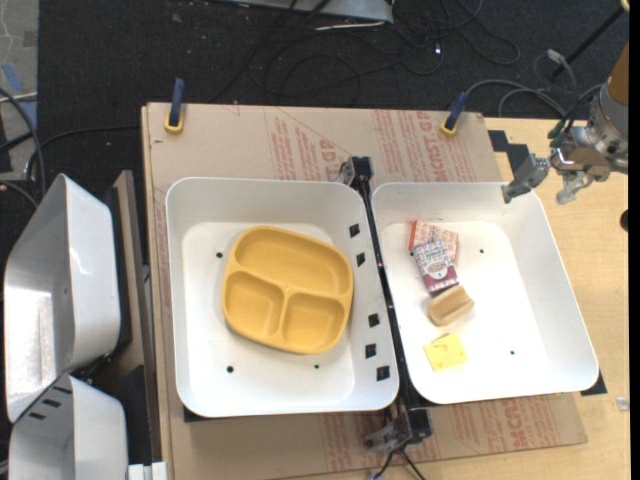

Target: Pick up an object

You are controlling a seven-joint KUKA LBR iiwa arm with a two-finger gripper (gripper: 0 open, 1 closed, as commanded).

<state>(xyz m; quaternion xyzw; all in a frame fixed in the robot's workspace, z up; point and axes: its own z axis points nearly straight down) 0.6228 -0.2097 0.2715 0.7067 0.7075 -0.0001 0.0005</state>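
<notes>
A brown board (300, 138) on the bench carries two white bins; dark floor and cables lie beyond. The left bin (190, 268) holds one yellow divided tray (287, 289). The right bin (540, 298) holds three things: a snack packet (434, 255), a tan block (450, 305), a yellow sponge (445, 351). At the upper right the gripper (548, 181) hangs over the bin's far corner, fingers spread, holding nothing.

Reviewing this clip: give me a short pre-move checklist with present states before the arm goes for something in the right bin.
1. End effector above the right bin, not in it: ok.
2. Nothing between its fingers: ok.
3. Snack packet, tan block and yellow piece lie in reach: ok.
4. Packet and block apart: not ok, touching.
5. Yellow piece stands free: ok.
6. Yellow tray in the left bin, out of the way: ok.
</notes>
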